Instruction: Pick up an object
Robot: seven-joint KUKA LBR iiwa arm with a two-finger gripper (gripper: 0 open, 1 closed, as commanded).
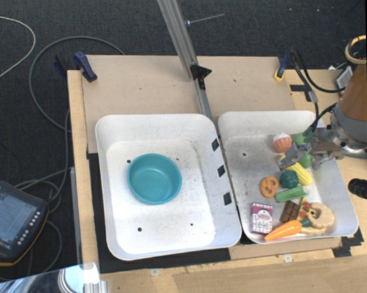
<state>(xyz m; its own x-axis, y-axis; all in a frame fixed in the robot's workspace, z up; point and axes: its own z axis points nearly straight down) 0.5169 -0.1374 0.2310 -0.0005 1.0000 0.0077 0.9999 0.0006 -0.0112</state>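
The right bin point(249, 131) holds a heap of toy food. There is a pink-and-white piece point(282, 142), a yellow corn cob point(302, 173), a dark green ball point(288, 180), an orange pretzel point(269, 185), a green cucumber point(290, 194), a pink carton point(262, 217), a brown chocolate bar point(289, 210), an orange carrot point(284, 230) and a tan cookie point(322, 216). My gripper point(295, 157) reaches in from the right, low over the heap, just above the corn cob and beside the pink-and-white piece. A small green piece point(300, 137) lies right behind it.
The left bin point(111, 139) holds a teal bowl point(154, 178). A metal pole point(183, 38) slants down to the gap between the bins. Clamps and cables sit along the bench's far edge, and a black tablet point(12, 221) lies off the bench at left.
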